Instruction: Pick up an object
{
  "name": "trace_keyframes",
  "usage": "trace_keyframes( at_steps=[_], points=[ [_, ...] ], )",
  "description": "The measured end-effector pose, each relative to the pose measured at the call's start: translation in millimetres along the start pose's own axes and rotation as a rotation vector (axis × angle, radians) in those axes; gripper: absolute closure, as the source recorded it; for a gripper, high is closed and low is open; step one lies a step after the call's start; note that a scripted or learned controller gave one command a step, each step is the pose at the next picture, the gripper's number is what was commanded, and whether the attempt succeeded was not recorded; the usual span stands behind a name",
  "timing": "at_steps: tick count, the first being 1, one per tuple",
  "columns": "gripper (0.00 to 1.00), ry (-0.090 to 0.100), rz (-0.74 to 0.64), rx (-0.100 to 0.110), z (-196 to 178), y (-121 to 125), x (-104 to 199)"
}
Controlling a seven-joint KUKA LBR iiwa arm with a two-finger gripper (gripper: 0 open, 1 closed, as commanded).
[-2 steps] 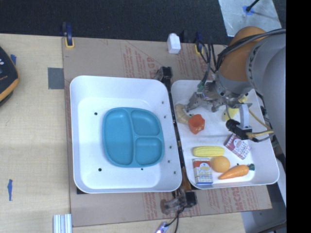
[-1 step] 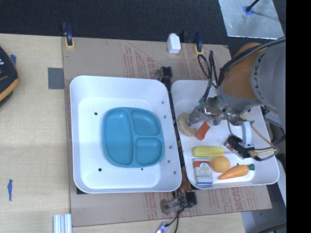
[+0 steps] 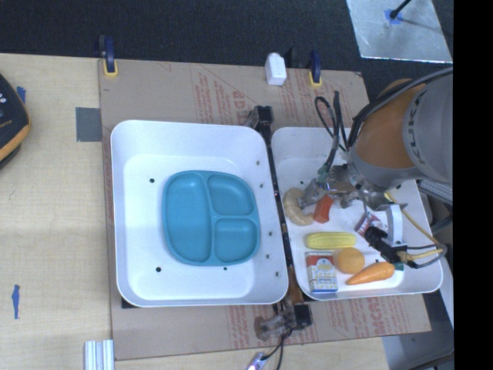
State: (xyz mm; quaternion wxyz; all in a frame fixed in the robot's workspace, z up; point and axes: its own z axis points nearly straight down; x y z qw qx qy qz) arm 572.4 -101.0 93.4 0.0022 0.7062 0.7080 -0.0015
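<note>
Grey and orange, the arm reaches in from the right and bends down into the right bin (image 3: 431, 280). Its gripper (image 3: 323, 199) hangs low over the food toys at that bin's left side.

A small red piece (image 3: 323, 207) sits right at the tip of the gripper. It looks like the piece is at the fingers, but I cannot tell if it is between them. I also cannot tell how wide the gripper is, because the wrist and its black cables hide that part.

Just to the left of the gripper lies a pale round roll (image 3: 295, 206), touching or almost touching the red piece. Below the gripper is a yellow corn cob (image 3: 331, 240) lying flat. Farther down are a little round orange (image 3: 350, 261), a carrot (image 3: 370, 273) and a small red and white box (image 3: 322, 273). They lie close together, so the gripper has little room to come down on one alone.

Far off to the left of the gripper is the left bin (image 3: 131, 230). A blue plate with three parts (image 3: 210, 216) lies flat in the middle of it.

I think the red piece is the one being tried for, since the gripper is right on top of it. It could easily slip away or bump the roll.
</note>
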Motion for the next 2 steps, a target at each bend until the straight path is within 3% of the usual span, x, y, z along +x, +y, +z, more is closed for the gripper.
trace_keyframes(
  at_steps=[1, 2],
  points=[
    [1.0, 0.0, -0.004, 0.004, -9.3, -0.4, 0.1],
    [1.0, 0.006, -0.002, 0.003, -99.3, 28.7, 58.3]
  ],
)
